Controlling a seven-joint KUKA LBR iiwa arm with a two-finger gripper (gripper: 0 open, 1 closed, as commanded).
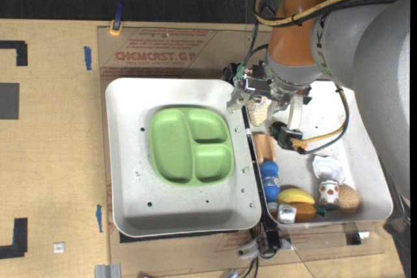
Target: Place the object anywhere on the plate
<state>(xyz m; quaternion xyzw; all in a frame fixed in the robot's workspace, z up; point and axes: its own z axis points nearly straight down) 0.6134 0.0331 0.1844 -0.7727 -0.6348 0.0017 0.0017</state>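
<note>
Here the green three-compartment plate (191,144) sits bare; the tool's (260,111) state I cannot tell.

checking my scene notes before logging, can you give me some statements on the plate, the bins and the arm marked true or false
1. The green plate lies in the left bin. True.
2. A banana rests on the plate. False: the banana lies in the right bin.
3. The plate has three compartments. True.
4. The gripper hangs over the middle of the plate. False: it is by the divide between the bins, at their far end.
5. The blue bottle lies in the right bin. True.
</note>
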